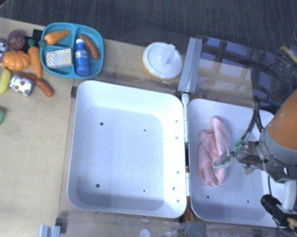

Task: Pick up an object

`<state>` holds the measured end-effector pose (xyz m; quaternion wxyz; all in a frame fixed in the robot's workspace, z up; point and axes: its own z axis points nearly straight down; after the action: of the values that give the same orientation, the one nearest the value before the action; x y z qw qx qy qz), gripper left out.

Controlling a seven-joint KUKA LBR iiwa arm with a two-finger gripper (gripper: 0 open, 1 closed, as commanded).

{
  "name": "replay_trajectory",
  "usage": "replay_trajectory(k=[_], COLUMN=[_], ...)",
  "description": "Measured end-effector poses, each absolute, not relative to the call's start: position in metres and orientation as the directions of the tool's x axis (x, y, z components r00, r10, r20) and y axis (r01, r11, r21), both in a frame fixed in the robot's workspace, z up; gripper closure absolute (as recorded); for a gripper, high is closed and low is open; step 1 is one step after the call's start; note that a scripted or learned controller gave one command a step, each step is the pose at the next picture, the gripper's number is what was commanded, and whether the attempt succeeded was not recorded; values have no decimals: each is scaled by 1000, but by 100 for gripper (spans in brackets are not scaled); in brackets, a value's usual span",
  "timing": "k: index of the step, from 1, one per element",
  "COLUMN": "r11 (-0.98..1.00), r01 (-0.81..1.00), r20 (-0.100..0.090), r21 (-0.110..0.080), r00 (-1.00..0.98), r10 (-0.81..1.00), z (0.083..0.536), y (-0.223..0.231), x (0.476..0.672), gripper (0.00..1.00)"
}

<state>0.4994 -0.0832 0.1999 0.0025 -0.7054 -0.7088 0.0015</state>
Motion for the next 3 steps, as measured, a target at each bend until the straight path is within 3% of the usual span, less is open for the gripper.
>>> replay_trajectory(k=[1, 2, 3], r11=[130, 130, 92], r01=[991, 991, 996], r20=[0, 0, -4], r21=[3, 1, 15], r00=[-130, -130, -92], r10=[991, 991, 996], z=[94, 113, 90], y=[-93, -125, -95], x=[562, 609, 566], gripper=[0, 0, 0])
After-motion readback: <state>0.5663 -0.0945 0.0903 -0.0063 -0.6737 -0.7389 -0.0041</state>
